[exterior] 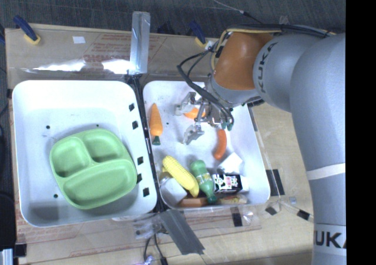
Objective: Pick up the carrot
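We see the carrot (155, 121) lying in the right bin (254, 140), close to that bin's left wall. Its long axis runs nearly straight up and down the view, with the narrow orange tip toward the far rim and the green stem end toward the near side. It lies flat and alone, touching nothing else, with bare white floor on its right.

The gripper (197, 121) hangs over the middle of the same bin, to the right of the carrot and apart from it. Its metal fingers look spread, with nothing between them. Just beside it, a small orange piece (191, 113) shows at its upper edge, and an orange sausage-shaped item (220, 143) lies tilted just right of the fingers.

Along the near end of the right bin we find a cluster: a yellow corn cob (180, 175), a green bottle (203, 180), a black and white packet (227, 183), a white block (232, 160) and a brownish item (191, 202) against the near wall. These crowd together, well below the carrot.

The left bin (29, 105) holds a green divided plate (94, 167), set toward its near side, with open white floor beyond it.

The wall between the bins stands immediately left of the carrot, so room is tight on that side and freer on the right and far sides.
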You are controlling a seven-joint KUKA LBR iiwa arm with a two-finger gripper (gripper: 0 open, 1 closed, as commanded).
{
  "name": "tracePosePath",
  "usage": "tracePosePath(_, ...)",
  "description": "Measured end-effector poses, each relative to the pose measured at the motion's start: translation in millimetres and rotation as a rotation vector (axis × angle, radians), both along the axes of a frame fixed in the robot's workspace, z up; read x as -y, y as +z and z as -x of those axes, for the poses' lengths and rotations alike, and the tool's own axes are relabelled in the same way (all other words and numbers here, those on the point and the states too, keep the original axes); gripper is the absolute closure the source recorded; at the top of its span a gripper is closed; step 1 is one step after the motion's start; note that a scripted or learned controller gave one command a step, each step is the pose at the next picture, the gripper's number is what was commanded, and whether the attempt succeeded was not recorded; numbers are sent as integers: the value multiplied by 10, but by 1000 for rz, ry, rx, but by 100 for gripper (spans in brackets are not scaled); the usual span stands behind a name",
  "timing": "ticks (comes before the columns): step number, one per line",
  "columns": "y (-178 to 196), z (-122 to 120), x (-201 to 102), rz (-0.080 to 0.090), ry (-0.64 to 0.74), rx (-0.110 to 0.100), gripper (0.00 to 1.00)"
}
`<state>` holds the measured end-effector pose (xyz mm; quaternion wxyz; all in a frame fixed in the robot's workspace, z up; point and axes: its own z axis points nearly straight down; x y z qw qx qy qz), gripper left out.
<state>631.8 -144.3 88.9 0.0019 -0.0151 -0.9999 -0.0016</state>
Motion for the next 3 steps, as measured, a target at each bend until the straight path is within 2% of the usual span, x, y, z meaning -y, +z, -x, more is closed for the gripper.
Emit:
tracePosePath(1, 148, -29, 6, 4, 5, 8, 100)
tracePosePath(2, 1081, 442, -850, 2, -112, 13, 100)
tracePosePath(3, 1033, 67, -1463, 3, -237, 5, 100)
